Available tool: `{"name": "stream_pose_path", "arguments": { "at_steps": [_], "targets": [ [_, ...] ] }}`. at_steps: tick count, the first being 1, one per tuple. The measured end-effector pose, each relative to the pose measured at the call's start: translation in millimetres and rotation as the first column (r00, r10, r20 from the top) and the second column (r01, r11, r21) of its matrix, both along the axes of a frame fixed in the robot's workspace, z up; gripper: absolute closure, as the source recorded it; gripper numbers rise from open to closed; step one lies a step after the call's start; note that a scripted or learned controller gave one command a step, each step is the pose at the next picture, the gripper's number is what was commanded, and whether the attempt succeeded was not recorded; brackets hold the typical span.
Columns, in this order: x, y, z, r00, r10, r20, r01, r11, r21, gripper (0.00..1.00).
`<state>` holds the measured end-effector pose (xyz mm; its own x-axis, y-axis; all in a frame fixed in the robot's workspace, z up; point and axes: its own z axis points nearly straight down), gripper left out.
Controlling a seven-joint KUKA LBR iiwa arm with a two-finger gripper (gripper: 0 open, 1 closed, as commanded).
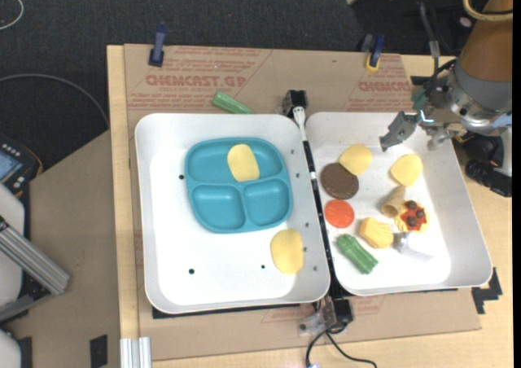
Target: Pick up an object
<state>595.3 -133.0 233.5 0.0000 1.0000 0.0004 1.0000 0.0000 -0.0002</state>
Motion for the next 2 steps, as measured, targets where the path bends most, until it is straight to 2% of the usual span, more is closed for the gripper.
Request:
{"name": "stream_pose_path", "arguments": {
  "at_steps": [1,2],
  "targets": [
    [-56.0,-21.9,-15.6,1.0,-0.004,-0.006,0.004,1.0,0.001,0.0],
    [-67.4,1.8,120.6,1.0,0.004,0.014,-0.004,1.0,-0.003,0.0]
  ]
}}
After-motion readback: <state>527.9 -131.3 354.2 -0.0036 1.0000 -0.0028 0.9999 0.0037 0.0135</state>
